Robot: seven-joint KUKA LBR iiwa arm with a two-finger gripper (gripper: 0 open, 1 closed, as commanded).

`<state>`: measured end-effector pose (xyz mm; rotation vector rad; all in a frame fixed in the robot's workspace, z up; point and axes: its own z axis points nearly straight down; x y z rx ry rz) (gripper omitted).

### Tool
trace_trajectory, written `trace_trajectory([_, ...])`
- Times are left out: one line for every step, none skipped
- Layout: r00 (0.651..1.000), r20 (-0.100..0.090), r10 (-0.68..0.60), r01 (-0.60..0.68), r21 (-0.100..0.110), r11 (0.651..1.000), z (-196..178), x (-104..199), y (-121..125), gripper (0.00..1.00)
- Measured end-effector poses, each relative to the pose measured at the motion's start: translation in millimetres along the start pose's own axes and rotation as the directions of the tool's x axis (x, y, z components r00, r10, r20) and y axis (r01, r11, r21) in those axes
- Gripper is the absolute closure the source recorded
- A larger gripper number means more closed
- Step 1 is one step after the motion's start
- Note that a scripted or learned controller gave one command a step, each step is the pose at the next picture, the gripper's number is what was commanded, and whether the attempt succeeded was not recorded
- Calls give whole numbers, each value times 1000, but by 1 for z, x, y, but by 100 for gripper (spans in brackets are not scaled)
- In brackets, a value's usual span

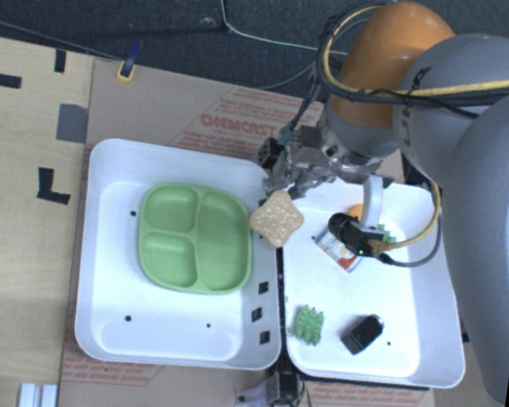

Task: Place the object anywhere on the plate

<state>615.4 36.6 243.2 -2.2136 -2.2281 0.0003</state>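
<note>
While the green plate (196, 238) is lying in the left bin (96, 250) waiting for its load, the gripper (287, 186) is hanging just beyond the plate's far right rim with its jaws pinching a tan cracker (277, 219). The red print on the cardboard (238, 120) under the bins is showing too faintly to read, and a green piece (309, 324) and a black block (362, 333) are sitting near in the right bin (423, 346).

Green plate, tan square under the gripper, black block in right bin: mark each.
green plate (196, 238), camera view, centre where the dividers meet
tan square (277, 218), camera view, middle of its speckled face
black block (362, 333), camera view, top face
</note>
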Motion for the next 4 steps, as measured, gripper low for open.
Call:
trace_trajectory([1000,0,1,-1,1,1000,2,47,12,100])
trace_trajectory([1000,1,2,-2,0,1000,20,90,39,100])
trace_trajectory([1000,2,5,-5,1,1000,27,99,33,100])
trace_trajectory([1000,3,5,-5,1,1000,27,99,33,0])
